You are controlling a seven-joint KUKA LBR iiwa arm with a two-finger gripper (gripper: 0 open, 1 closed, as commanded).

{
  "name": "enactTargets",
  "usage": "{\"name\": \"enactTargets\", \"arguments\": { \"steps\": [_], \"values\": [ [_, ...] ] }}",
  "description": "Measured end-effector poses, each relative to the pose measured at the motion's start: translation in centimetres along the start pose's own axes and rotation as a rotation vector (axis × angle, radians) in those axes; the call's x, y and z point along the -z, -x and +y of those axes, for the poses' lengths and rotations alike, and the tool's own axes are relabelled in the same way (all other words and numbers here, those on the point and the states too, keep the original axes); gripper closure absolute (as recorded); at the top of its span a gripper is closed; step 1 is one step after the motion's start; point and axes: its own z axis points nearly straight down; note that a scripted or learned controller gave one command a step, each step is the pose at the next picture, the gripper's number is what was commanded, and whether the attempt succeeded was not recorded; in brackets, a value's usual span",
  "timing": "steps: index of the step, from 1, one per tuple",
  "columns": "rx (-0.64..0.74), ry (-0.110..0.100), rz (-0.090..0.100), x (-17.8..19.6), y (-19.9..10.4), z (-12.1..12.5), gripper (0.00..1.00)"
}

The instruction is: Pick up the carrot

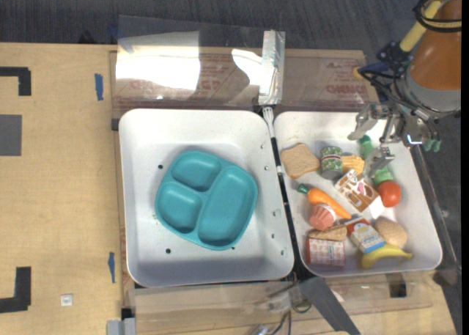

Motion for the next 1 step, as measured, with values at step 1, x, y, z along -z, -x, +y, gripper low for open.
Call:
{"name": "enactTargets", "arguments": {
  "steps": [1],
  "values": [
    [0.025,0.000,-0.009,-8.37,-1.50,1.24,0.00]
  ]
}}
